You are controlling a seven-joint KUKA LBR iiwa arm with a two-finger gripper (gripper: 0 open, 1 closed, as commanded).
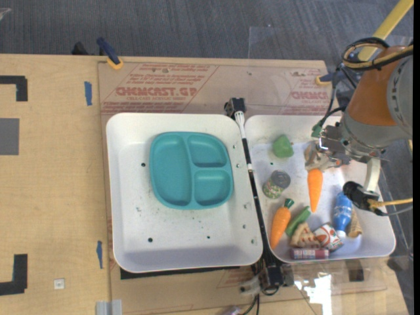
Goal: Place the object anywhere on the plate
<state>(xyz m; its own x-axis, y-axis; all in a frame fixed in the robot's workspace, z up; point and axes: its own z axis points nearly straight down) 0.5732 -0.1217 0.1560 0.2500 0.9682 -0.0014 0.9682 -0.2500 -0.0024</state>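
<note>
Pincer — over carrot, right bin

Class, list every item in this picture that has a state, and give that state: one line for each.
Teal divided plate: flat in the left bin, nothing on it.
Upper carrot: upright below the gripper, in the right bin.
Lower carrot: lying tilted.
Blue bottle: lying down.
Green toy: resting apart.
</note>
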